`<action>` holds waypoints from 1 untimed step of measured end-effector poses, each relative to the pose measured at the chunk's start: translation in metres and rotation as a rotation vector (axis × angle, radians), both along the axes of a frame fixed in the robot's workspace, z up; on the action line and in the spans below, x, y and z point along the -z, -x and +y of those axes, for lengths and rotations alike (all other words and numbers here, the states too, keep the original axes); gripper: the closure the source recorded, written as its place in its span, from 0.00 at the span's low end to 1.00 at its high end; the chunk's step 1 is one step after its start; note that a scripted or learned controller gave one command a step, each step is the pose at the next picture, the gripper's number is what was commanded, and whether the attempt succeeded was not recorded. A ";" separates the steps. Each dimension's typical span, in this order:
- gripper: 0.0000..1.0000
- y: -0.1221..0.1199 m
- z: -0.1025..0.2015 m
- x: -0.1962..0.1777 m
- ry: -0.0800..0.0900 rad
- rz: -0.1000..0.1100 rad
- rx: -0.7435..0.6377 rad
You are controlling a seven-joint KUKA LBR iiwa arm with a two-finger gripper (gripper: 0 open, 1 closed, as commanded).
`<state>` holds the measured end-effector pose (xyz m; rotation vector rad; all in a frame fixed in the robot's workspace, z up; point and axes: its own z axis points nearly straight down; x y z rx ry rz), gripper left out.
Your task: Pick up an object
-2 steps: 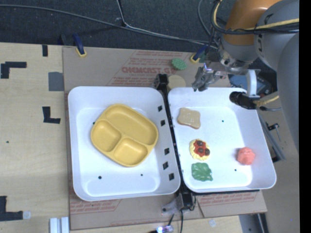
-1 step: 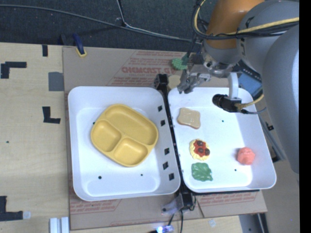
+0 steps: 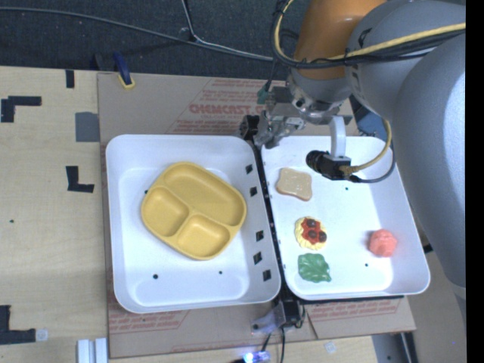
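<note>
Under the bins, cardboard [image 3: 219, 106] has unreadable red print; bread slice [image 3: 294, 184] lies flat (gripper [image 3: 266, 131] jaws—can't tell).

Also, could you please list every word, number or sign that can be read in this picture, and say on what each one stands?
Red printed lettering on the cardboard sheet above the left bin: too blurred and slanted to read.
More red print on the cardboard's lower edge, below the bins: too small to read.
Black tape marks on the wooden bench: plain shapes, not letters.
Yellow divided plate, food pieces, arm: no text seen.
</note>
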<state>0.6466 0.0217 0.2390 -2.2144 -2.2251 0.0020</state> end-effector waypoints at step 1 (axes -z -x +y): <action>1.00 0.011 0.054 -0.005 0.000 0.000 0.000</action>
